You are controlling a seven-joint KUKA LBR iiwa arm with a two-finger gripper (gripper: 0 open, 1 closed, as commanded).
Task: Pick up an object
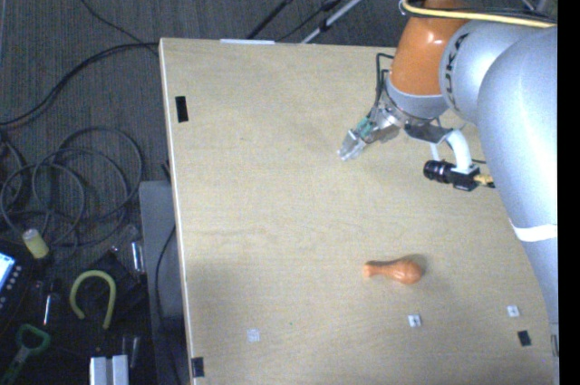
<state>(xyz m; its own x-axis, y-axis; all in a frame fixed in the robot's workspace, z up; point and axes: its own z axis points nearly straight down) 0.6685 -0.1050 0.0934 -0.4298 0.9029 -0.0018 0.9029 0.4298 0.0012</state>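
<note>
Dark carpet strewn with cables surrounds the pale wooden counter [272,220], where a small orange pear-shaped toy [395,271] lies near the front edge, its long axis running left to right with the narrow end pointing left. It sits well apart from the gripper [353,145], below and slightly right in the view; whether the gripper is closed I cannot tell, and nothing shows in it.
</note>
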